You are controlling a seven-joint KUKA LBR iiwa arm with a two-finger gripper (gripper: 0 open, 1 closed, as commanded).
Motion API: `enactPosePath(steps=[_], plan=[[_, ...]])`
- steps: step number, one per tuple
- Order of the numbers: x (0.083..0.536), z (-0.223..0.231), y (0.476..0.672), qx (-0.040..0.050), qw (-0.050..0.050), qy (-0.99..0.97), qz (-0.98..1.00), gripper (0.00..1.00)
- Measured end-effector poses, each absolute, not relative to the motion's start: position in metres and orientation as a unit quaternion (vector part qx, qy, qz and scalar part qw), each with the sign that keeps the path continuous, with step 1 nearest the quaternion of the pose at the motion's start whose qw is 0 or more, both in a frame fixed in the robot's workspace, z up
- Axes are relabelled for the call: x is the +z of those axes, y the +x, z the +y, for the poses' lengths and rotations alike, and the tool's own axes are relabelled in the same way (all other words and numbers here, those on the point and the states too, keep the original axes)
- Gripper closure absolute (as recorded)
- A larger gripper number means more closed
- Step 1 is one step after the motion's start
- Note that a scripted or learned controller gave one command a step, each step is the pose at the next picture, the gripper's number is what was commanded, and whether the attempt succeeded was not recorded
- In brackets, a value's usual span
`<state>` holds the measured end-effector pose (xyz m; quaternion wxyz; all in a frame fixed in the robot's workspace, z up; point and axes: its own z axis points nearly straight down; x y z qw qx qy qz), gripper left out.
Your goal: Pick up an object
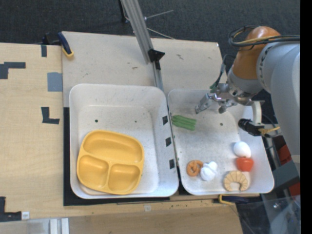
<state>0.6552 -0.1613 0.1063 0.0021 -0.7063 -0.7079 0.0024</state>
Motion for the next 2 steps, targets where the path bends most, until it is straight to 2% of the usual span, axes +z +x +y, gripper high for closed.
enactPosePath(steps=[1,2], plan=[[0.120,-0.161,0.657,0.0011,0.001,-0.706,-0.708,1.00],[0.166,-0.153,0.658,-0.0011,-0.002,-0.706,-0.708,1.00]])
